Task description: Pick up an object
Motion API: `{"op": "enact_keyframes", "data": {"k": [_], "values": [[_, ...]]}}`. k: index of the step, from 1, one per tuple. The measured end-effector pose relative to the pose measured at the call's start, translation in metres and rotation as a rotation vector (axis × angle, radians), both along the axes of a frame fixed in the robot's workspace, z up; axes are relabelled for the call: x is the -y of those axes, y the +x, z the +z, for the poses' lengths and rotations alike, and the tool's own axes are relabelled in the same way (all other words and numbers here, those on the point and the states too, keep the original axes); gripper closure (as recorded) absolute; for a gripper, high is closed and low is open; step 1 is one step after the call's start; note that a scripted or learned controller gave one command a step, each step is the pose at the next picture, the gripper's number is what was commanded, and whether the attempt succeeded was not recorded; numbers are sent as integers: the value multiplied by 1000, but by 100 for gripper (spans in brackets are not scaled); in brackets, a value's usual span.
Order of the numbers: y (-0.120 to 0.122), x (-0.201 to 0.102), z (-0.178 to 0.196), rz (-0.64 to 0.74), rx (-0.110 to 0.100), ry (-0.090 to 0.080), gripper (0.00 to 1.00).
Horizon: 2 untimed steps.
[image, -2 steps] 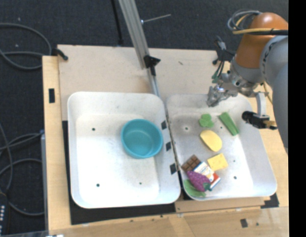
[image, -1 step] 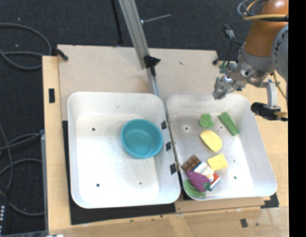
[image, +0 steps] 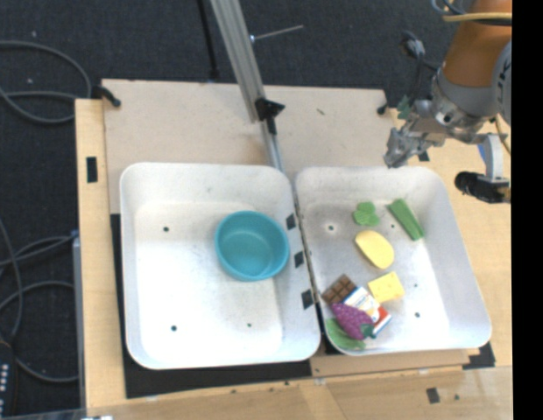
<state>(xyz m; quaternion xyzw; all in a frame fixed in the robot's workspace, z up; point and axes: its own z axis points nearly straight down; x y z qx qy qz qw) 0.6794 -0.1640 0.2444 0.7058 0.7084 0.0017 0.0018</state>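
Bench, tan board on dark floor, bearing two white bins. Left bin (image: pixel 149 322): one blue bowl (image: pixel 251 245). Right bin (image: pixel 447 234): yellow lemon-like piece (image: pixel 374 248), green stick (image: pixel 405 219), cluttered small toys at 6 o'clock. Gripper (image: pixel 399 150): above the right bin's 12 o'clock rim, carrying nothing; jaw spread cannot be told. Lemon piece lies toward 6 o'clock of it, well apart. Recommended: descend vertically, centred on one isolated item.

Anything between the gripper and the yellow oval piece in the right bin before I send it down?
Nothing visible. The gripper hovers over the right bin's far rim, and the yellow oval piece lies open from above. The green block and small green piece sit close beside it, not over it.
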Motion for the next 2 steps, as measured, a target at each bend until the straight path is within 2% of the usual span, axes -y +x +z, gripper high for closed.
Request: {"op": "enact_keyframes", "data": {"k": [2], "values": [[-53, -101, -2, 2, -5, 2, 100]]}}
